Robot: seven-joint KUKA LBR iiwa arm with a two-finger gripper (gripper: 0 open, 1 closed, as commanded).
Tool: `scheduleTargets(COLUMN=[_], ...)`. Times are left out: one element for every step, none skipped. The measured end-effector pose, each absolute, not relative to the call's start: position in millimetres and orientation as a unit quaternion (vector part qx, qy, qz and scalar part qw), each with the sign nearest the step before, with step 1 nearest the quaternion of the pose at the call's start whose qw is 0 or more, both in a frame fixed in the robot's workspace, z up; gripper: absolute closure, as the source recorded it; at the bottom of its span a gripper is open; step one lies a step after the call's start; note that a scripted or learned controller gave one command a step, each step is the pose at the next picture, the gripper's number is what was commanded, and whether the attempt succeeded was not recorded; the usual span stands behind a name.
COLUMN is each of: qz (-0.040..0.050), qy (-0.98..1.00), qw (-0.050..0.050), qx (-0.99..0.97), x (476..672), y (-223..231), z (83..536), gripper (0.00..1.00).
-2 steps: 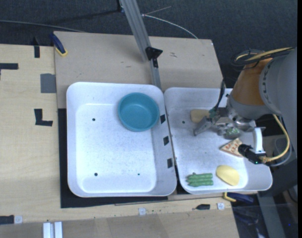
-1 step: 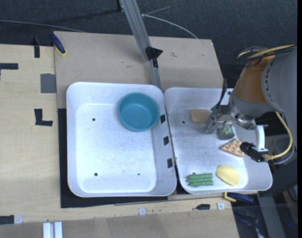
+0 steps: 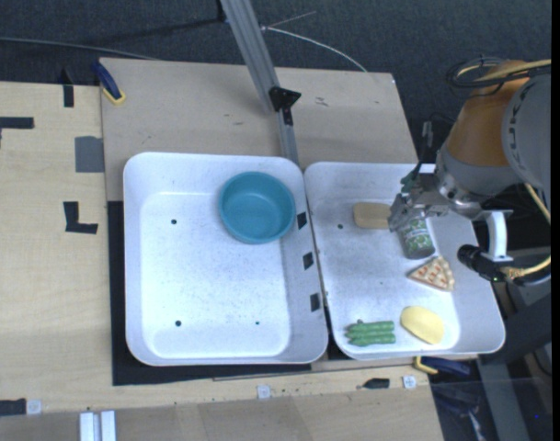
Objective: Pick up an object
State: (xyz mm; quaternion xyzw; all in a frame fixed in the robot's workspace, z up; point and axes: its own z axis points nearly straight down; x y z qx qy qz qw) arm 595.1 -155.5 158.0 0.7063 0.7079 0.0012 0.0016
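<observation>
The wooden worktop (image 3: 40,246) carries two shallow white bins side by side. The left bin (image 3: 206,329) holds a blue bowl (image 3: 256,207) near its far right corner. The right bin (image 3: 353,274) holds the smaller things: a tan block (image 3: 371,215) near the far side, a greenish can-like object (image 3: 416,239) just beside it, a pizza slice (image 3: 433,273) nearer the right wall, a yellow lemon (image 3: 422,324) in the near right corner, and a bunch of green beans (image 3: 370,333) to its left. The grey arm (image 3: 496,145) reaches in from the right, and its gripper (image 3: 410,214) hangs over the gap between the tan block and the greenish object, close above both. Whether the jaws are wide or narrow cannot be told from here.
</observation>
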Motion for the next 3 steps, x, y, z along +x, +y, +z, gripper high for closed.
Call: scheduleTargets(qz=[0.001, 0.0013, -0.0002], qy=[0.708, 0.708, 0.709], qw=[0.002, 0.002, -0.001], qx=[0.707, 0.706, 0.705], x=[594.5, 595.7, 577.9], y=[-161.7, -161.6, -101.3], z=[219.6, 273.0, 267.3], gripper=[1.0, 1.0, 1.0])
